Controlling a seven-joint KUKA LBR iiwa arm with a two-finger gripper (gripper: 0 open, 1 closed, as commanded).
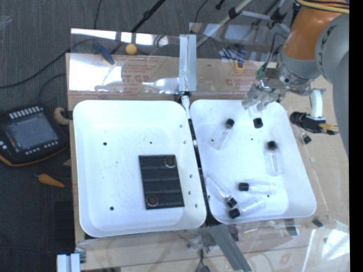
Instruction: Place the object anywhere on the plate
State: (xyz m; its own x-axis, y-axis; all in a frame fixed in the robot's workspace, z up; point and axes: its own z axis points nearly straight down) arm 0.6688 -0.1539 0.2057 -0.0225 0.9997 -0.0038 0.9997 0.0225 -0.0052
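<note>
1. Vials, clear plastic with black caps, lie in the right bin (295, 174); one vial (257, 119) hangs just under the gripper (260, 100).
2. Left bin (96, 169) is white and smooth; it holds the plate (160, 181), dark, flat and ribbed.
3. I cannot tell if the fingers pinch that vial.
4. Best to lift slowly and carry it over to the plate.

White bins (113, 118), black ribbed plate (161, 181)

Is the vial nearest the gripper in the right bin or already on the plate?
In the right bin: the vial lies on white floor, apart from the dark plate.
</note>
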